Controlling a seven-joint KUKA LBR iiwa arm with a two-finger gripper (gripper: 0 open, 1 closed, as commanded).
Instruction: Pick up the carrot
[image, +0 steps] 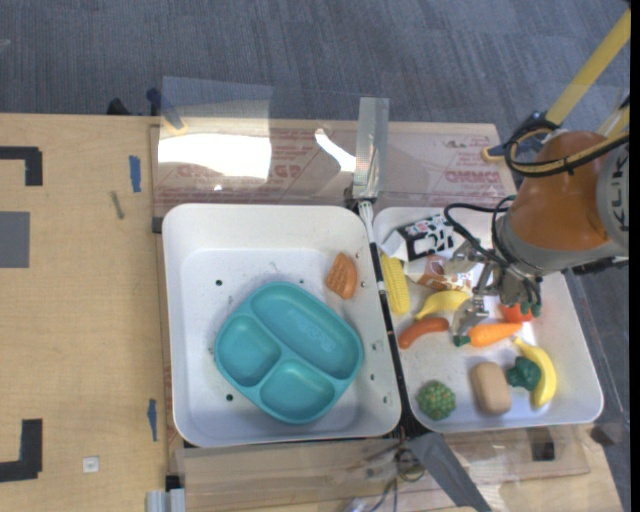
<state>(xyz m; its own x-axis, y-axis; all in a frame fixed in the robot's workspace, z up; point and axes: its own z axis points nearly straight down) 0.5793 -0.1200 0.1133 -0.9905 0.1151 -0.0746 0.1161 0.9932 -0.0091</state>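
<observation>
Carrot lies under the gripper in the right bin

Carrot (492, 335) lies on its side in the right bin (585, 385), orange body pointing right, green end to the left. The gripper (497, 297) hangs just above it, close to its middle. Whether the fingers are apart or together cannot be told from this slant, and nothing is seen held between them

To do this step well, the fingers should come down across the narrow width of the carrot, near its thick middle, not along its length. A grasp at the tapered tip would likely slip. Neighbours crowd in: a banana (541, 371) touches or nearly touches the carrot's right end, a sausage (424, 330) lies just to its left, and a corn cob (395, 283) lies further left by the wall. A straight descent and a straight lift look safest, so nothing is dragged along

The bin floor is smooth white plastic, so the carrot may roll or slide if nudged. The left bin (195, 250) bears a teal divided plate (288, 350) and a croissant (343, 275). Both bins sit on a wooden bench (70, 300)
</observation>
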